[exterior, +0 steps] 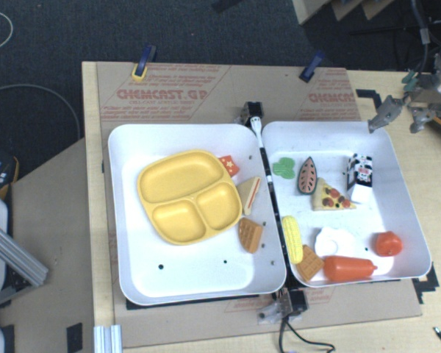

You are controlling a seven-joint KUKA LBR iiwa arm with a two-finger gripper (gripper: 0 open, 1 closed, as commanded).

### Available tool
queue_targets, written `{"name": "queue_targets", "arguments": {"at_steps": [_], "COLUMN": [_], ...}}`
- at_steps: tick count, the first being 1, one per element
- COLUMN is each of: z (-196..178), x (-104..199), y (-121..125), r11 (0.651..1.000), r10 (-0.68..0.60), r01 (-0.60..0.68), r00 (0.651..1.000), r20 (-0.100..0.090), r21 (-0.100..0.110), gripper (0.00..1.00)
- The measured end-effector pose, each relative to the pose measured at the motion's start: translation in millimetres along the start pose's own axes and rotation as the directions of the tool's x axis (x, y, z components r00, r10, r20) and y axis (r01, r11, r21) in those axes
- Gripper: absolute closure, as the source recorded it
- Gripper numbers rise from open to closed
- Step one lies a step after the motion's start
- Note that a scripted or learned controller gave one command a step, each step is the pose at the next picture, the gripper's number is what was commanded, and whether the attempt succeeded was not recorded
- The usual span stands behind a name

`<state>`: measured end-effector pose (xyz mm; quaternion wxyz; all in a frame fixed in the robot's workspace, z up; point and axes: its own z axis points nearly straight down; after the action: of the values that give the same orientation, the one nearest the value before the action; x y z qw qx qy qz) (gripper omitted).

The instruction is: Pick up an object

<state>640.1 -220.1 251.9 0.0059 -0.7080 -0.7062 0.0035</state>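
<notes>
the left bin (125,219) holds a yellow tray (187,195) with three compartments, lying tilted near the middle; a small red block (229,166) touches its upper right corner, a sandwich wedge (249,193) leans just beside its right edge, and a brown waffle piece (251,234) lies just below that wedge. the two bins meet along a dark seam, with a black clip (253,112) at the top of it. in the right bin (404,197), close to the seam, sits a green leaf shape (284,168), and lower down a corn cob (292,239) lies along the left wall with a brown biscuit (309,263) at its lower end. next comes a watermelon slice (306,175) standing on end, with a pizza slice (332,197) just beside it to the lower right. a white fried egg (335,240) lies below the pizza, and a long orange carrot (348,268) lies across the bin's bottom edge, touching the egg. further right a black and white milk carton (359,175) stands near the top, and a red tomato (387,244) sits well below it near the right wall. the gripper (414,113) hangs above the bench past the right bin's upper right corner, apart from every object; its two fingers are spread moderately wide, one finger (384,115) pointing down-left toward the bin's corner, and nothing is between them
</notes>
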Motion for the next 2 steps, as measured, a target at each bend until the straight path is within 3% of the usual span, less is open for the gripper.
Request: {"name": "queue_targets", "arguments": {"at_steps": [1, 2], "z": [-7.8, 35.0], "x": [0.6, 3.2], "y": [2.4, 0.6], "r11": [1.0, 1.0], "r10": [-0.003, -0.003], "r01": [0.003, 0.003], "r00": [1.0, 1.0], "r20": [0.003, 0.002], "r21": [-0.013, -0.008], "gripper": [0.0, 0.0]}}
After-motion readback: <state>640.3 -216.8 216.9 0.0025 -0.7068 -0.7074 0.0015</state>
